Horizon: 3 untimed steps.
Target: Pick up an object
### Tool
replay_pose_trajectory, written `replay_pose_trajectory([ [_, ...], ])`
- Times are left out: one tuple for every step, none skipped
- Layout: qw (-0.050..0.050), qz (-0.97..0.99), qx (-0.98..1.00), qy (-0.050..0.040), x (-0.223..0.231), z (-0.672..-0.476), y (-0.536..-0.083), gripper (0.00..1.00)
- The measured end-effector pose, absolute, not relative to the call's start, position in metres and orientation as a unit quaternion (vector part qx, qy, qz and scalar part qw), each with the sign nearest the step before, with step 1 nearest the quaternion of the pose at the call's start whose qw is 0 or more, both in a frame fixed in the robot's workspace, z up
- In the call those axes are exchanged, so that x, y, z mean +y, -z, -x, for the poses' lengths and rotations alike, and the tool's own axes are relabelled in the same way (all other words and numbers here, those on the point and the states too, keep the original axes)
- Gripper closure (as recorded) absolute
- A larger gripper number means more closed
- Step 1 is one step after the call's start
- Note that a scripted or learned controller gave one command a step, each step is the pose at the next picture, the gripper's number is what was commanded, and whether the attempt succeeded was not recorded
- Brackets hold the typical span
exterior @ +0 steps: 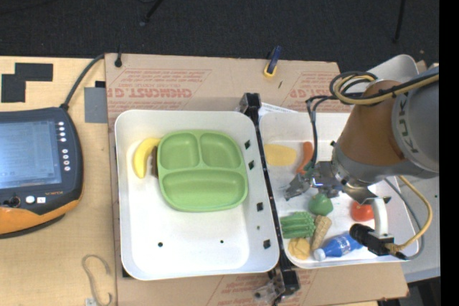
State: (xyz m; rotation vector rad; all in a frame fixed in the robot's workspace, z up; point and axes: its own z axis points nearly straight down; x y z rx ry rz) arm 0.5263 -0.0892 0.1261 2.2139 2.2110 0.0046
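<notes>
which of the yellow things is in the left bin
The banana, lying against the green tray's left edge. The other yellow piece lies in the right bin.

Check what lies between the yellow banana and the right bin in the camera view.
The green three-compartment plastic plate lies between the yellow banana and the right bin, then the left bin's right wall, in the camera view.

Arm (pixel 401 132): thick rounded grey body | orange band (pixel 369 129) above the wrist | black and yellow cables (pixel 351 86) looped on top | yellow cable along lower side | dark metal gripper (pixel 305 183) with blue glints
</notes>
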Motion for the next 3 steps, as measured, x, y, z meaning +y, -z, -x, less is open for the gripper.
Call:
replay_pose_trajectory([
  [-0.002,-0.708,0.707,0.0011,-0.088,-0.526,-0.086,0.0],
  [-0.001,-0.71,0.704,-0.0006,-0.09,-0.527,-0.1,1.0],
  [0.001,-0.708,0.706,-0.0006,-0.097,-0.531,-0.16,1.0],
])
